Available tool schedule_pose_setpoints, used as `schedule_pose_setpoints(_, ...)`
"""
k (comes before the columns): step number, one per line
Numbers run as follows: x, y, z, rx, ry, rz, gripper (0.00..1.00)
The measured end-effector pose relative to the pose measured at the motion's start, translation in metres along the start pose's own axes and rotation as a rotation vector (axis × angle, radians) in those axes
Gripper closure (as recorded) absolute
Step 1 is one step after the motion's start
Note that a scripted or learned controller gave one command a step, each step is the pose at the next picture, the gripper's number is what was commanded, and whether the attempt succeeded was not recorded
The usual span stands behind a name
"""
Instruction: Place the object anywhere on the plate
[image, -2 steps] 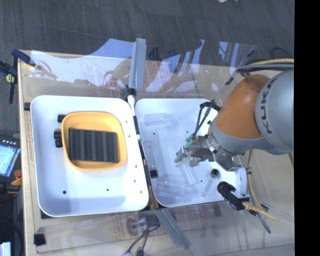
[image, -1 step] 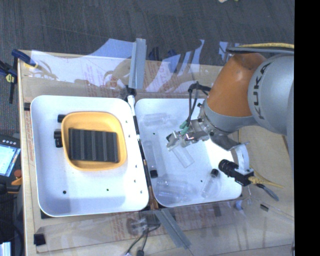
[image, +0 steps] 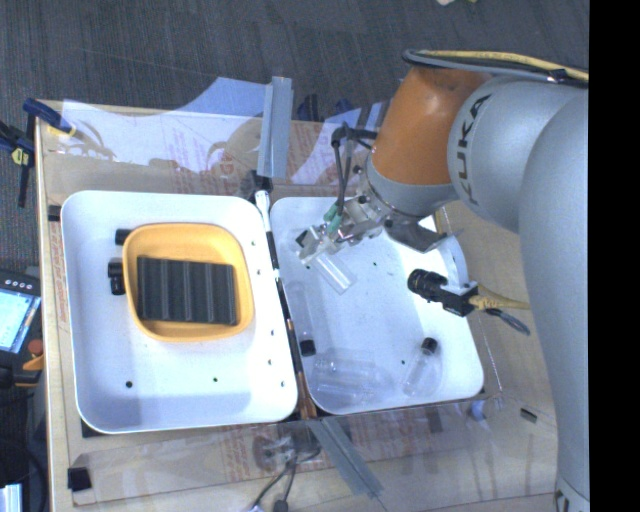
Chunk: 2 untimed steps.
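Tool: the tool hangs over the right bin, at its 11 o'clock corner; whether it is parted or closed cannot be told.
Object: a clear tube-like object lies just beneath it, on the bin floor.
Plate: the yellow plate sits in the left bin, at 9 o'clock from the tool.
Progress: transfer not yet done.

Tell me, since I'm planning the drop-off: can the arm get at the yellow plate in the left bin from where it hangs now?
Probably yes. The yellow plate lies open from above in the left white bin, and the gripper hangs over the neighbouring right white bin with nothing standing between them.
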<state>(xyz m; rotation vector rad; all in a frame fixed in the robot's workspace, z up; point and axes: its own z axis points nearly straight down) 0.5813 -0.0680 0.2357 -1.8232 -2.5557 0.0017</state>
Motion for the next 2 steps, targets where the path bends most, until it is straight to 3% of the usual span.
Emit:
schedule_pose_setpoints(1,0.0881,0.0590,0.0255,-0.001,0.000,-0.156,1.00)
schedule_pose_setpoints(2,0.0879,0.0591,0.0252,-0.001,-0.001,-0.155,0.00)
